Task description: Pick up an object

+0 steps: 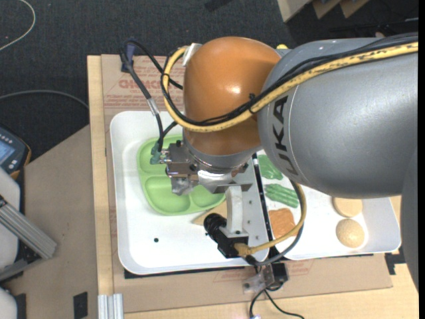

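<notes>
So the arm [332, 111] is reaching in from the right and its orange band [222, 92] blocks most of the left bin [123, 198]. The gripper [189, 181] sits low over a green plate [163, 185] in that bin, looks right at it, but the wrist hides it, so can't tell if it's released or clenched. Nothing visibly grasped. Green beans [279, 193] and an orange piece [284, 221] peek out beside the arm, and two tan lumps [350, 231] lie in the right bin [382, 248]

Brown bench [106, 178] under two white bins [133, 238], side by side
</notes>
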Controlling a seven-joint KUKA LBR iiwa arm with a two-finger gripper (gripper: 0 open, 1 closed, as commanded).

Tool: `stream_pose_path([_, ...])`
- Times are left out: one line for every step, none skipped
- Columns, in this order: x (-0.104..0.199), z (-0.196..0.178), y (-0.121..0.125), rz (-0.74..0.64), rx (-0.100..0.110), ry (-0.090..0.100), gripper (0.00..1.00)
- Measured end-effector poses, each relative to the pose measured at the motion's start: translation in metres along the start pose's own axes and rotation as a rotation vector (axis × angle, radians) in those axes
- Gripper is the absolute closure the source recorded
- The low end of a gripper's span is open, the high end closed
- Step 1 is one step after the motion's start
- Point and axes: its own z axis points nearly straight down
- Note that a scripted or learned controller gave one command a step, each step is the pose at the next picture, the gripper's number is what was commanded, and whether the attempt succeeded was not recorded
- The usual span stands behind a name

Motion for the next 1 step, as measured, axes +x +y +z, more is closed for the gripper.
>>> stream_pose_path([0.0008, -0.0091, 0.0045, 0.001, -0.019, 0.008, 0.00])
